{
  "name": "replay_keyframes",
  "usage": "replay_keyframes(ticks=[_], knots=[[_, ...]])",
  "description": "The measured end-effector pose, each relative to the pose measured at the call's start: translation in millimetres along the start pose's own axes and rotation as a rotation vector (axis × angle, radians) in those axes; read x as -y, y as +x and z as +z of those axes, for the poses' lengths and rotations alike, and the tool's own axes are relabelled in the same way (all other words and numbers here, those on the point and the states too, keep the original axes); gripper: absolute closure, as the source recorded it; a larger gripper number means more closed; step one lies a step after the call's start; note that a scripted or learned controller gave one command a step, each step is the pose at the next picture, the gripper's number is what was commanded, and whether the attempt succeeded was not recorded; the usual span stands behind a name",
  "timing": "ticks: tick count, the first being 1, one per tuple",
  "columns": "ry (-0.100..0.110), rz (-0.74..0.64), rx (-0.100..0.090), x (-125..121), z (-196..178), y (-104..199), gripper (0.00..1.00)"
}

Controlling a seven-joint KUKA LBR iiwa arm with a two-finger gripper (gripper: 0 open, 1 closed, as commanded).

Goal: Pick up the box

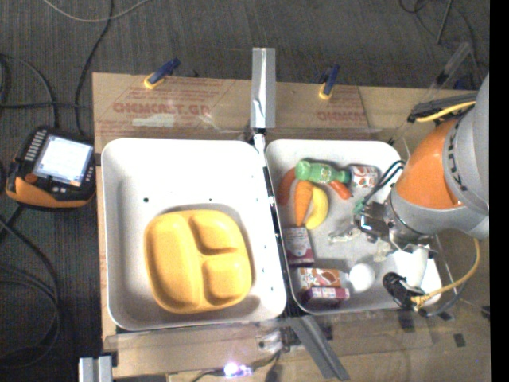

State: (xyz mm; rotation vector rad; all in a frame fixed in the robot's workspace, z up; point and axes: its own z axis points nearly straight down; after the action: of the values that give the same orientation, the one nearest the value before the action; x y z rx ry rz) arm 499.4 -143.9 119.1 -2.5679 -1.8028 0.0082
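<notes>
Two small boxes lie in the right bin (278,213). A maroon box (299,245) sits against the bin's left wall. A red-brown box with a purple end (320,284) lies at the front. My gripper (348,231) hangs low over the middle of the bin, right of the maroon box and above the red-brown one, touching neither. The grey arm with its orange band (425,183) covers the bin's right side.
A green bottle (322,170), a carrot (301,200), a banana (319,207) and a red-white packet (364,177) crowd the back of the right bin. A white ball (362,277) rests beside the front box. A yellow divided tray (199,258) lies in the left bin (127,173).
</notes>
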Motion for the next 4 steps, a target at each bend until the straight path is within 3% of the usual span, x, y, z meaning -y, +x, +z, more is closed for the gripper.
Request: replay_keyframes(ticks=[1, 2, 3, 4], knots=[[-0.014, 0.178, -0.001, -91, 30, -17, 0.00], [-0.024, -0.029, -0.010, -26, 27, -48, 0.00], [-0.003, 0.205, 0.002, -29, -55, -44, 0.00], [0.001, 0.067, -0.002, 4, 17, -37, 0.00]])
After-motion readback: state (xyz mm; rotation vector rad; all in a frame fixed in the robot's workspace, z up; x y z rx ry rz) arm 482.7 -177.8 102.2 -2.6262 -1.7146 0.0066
